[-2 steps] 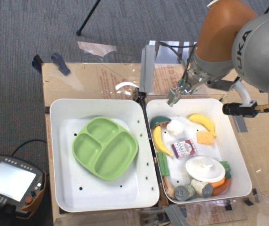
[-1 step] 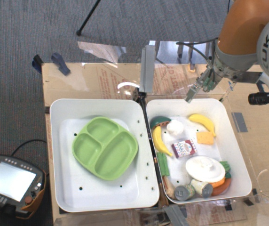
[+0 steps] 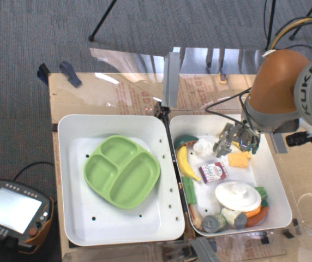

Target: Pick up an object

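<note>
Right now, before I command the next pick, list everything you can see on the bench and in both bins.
left bin: 1, white, bench's left half
divided plate: 1, green, in left bin
right bin: 1, white, beside left bin
banana: 1, yellow, right bin's left side
small packet: 1, purple and white, right bin's middle
lidded bowl: 1, white, right bin's near side
cheese-like block: 1, yellow, below the gripper
tablet pendant: 1, grey, floor at lower left
gripper: 1, grey, over right bin's far side

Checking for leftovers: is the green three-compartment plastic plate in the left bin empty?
Empty. The green three-compartment plastic plate lies flat in the left white bin, all three wells showing bare green.
</note>
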